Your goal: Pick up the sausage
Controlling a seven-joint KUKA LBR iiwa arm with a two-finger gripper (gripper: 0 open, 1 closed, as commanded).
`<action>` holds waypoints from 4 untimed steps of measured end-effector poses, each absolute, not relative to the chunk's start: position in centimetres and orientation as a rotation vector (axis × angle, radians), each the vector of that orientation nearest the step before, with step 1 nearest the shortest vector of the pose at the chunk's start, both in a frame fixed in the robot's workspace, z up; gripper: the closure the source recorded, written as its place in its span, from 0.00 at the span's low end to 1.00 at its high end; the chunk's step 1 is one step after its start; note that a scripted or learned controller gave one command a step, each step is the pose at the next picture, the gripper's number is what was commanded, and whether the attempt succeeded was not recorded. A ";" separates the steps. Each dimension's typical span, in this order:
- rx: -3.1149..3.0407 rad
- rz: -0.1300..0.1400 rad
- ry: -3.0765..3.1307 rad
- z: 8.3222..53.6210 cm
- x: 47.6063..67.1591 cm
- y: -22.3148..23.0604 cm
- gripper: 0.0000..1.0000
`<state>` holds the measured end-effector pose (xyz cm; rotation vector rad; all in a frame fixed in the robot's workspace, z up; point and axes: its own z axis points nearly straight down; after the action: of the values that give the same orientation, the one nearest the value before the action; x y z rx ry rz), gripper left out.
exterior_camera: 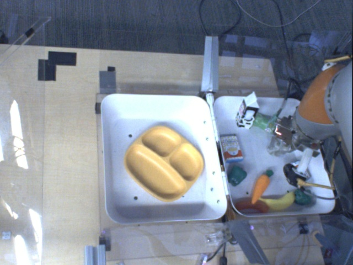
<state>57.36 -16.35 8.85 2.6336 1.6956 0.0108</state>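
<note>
A pale wooden bench bears two shallow white bins side by side. The dark red sausage is seen lying at the near edge of the right bin, touching the yellow banana. Just beside them an orange carrot is tilted, and a dark green pepper is nearby. The gripper is poised well apart from the sausage; whether it is parted or closed cannot be told. A large yellow bread-shaped block is held by the left bin.
</note>
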 end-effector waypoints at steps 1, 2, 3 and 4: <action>2.140 0.011 2.284 8.9 56.3 -18.6 1.00; 2.506 0.018 1.873 9.0 49.3 -16.8 1.00; 2.770 0.020 1.451 9.0 49.9 -13.5 1.00; 2.938 0.025 1.071 9.0 49.3 -11.4 1.00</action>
<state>49.30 -11.44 9.01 2.9377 1.0715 0.0253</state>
